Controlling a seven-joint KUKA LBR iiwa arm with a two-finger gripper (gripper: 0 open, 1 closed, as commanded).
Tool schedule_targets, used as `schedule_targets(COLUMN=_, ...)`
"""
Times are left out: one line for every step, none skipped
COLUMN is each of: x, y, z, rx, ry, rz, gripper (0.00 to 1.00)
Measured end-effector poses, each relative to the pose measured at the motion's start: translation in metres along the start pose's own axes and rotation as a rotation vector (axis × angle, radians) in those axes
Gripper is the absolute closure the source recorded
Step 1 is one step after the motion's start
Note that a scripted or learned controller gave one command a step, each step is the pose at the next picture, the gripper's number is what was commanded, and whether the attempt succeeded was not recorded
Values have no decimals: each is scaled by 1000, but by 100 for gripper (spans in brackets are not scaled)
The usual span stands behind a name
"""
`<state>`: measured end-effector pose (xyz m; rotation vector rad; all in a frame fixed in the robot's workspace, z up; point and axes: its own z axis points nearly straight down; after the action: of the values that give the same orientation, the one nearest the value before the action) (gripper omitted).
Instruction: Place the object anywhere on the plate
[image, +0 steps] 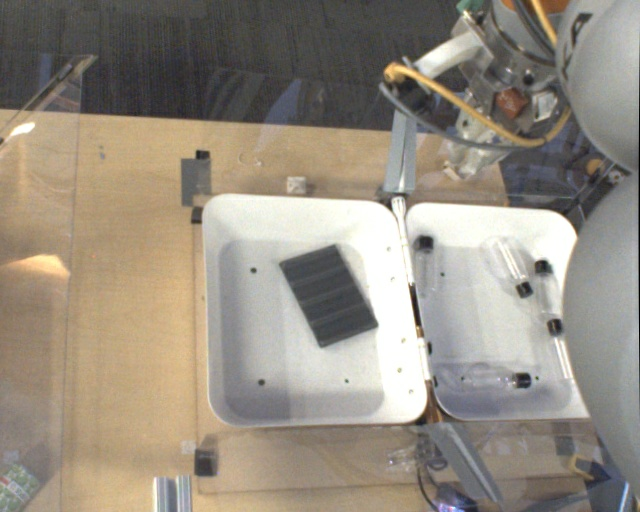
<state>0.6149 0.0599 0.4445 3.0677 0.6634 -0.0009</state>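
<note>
Vials (517, 268), clear, black-capped, lie scattered in right bin (560, 225), right of dark ribbed plate (328, 295). Likely light, slippery, fragile; grip mid-barrel. Gripper (462, 160) hovers above-right of plate; jaw state untellable.

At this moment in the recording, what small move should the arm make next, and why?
Probably lower the tool into the right white bin toward a clear plastic tube with a black cap. The tool sits above the bins' far edge, nothing visible between its fingers, while the tubes lie in the right bin and the dark grey ribbed rectangular plate lies bare in the left white bin.
</note>
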Motion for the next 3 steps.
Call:
schedule_targets(x=25, y=38, z=108, rx=3, ry=0, rz=-71, gripper=100)
schedule_targets(x=13, y=-1, z=58, rx=3, ry=4, rz=222, gripper=100)
schedule_targets(x=30, y=33, z=134, rx=4, ry=-2, rz=194, gripper=100)
